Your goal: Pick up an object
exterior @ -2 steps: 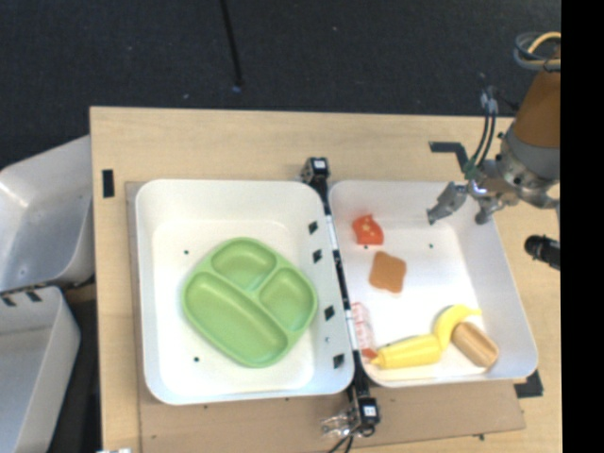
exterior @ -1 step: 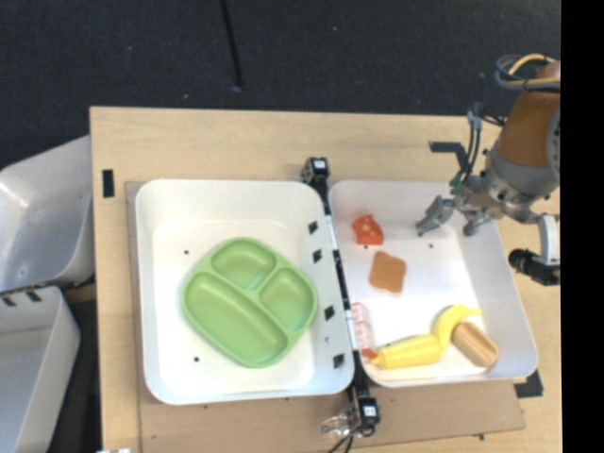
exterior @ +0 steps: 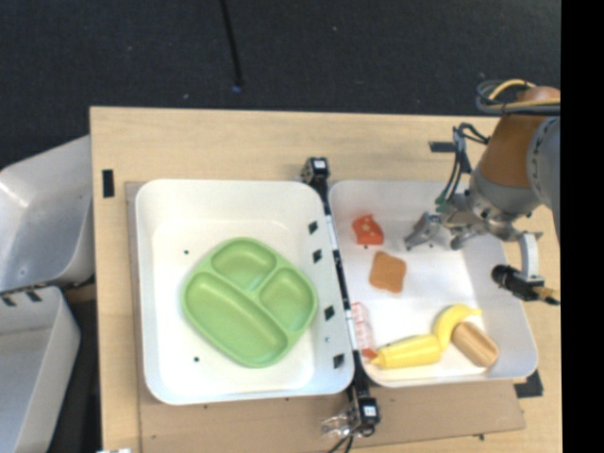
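Note:
The right bin [exterior: 491, 371] holds several small items. A red wedge [exterior: 367, 229] lies near its back left, with a flat brown square [exterior: 387, 272] just in front of it. Along the front sit a yellow banana [exterior: 456, 319], a yellow elongated piece [exterior: 411, 352] and a tan cylinder [exterior: 475, 344]. My gripper [exterior: 437, 239] hangs over the back right of this bin, to the right of the red wedge and apart from it. Its fingers are spread open and hold nothing.
A green divided plate [exterior: 248, 300] lies in the left bin [exterior: 151, 253]. A small red-and-white packet [exterior: 360, 327] rests against the divider between the bins. The arm's grey wrist and cables [exterior: 510, 163] come in from the right.

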Controlling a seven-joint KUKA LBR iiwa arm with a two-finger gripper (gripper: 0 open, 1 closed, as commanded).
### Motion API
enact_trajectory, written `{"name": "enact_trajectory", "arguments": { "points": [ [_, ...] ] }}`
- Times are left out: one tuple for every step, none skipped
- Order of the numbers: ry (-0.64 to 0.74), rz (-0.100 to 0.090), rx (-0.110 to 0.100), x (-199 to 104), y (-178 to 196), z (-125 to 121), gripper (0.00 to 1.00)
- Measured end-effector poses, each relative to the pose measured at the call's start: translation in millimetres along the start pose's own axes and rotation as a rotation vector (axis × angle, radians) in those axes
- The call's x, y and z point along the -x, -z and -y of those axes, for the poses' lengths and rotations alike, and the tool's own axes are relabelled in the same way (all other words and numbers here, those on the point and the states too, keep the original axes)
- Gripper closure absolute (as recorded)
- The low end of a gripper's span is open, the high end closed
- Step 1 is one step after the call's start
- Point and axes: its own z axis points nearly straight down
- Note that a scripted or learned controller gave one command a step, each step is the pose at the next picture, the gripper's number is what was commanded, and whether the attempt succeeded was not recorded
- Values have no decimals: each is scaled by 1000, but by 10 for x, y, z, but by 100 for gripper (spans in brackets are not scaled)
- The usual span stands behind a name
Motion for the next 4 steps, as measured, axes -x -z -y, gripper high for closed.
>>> {"name": "enact_trajectory", "arguments": {
  "points": [
    [-1, 2, 7, 12, 148, -16, 100],
    [0, -1, 6, 26, 582, -9, 100],
    [6, 1, 10, 4, 1214, 31, 100],
    [8, 1, 8, 20, 1759, 22, 100]
  ]
}}
